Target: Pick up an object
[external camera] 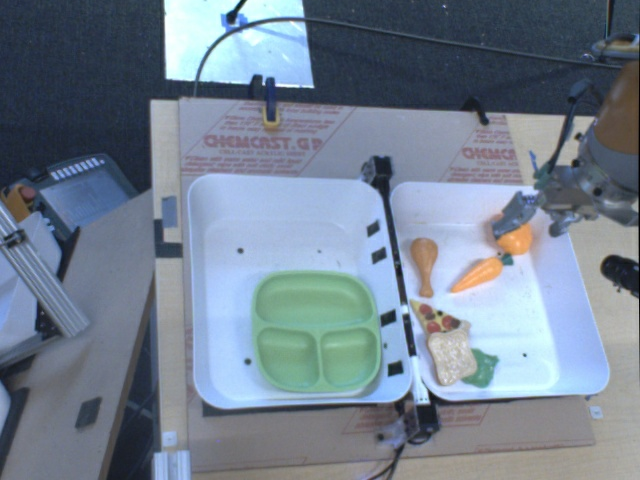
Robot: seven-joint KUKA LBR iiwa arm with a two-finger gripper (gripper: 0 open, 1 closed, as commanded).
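hovering over the far right corner of the right bin (pixel 560 368), the gripper (pixel 545 213) sits on the arm (pixel 610 158) reaching in from the right; whether its fingers are open or shut cannot be told here. an orange round toy (pixel 514 239) lies right at the fingers, touching or just under them, contact unclear, nothing visibly gripped. judged nearest target. the toy carrot (pixel 478 274) lies just beyond, nearer the camera and leftward, long axis slanting from the green tip by the orange toy down-left. farther out: drumstick (pixel 425 264), pizza slice (pixel 438 319), toast (pixel 452 356) on a green leaf (pixel 483 367). left bin (pixel 220 218) holds a green divided plate (pixel 316 330).
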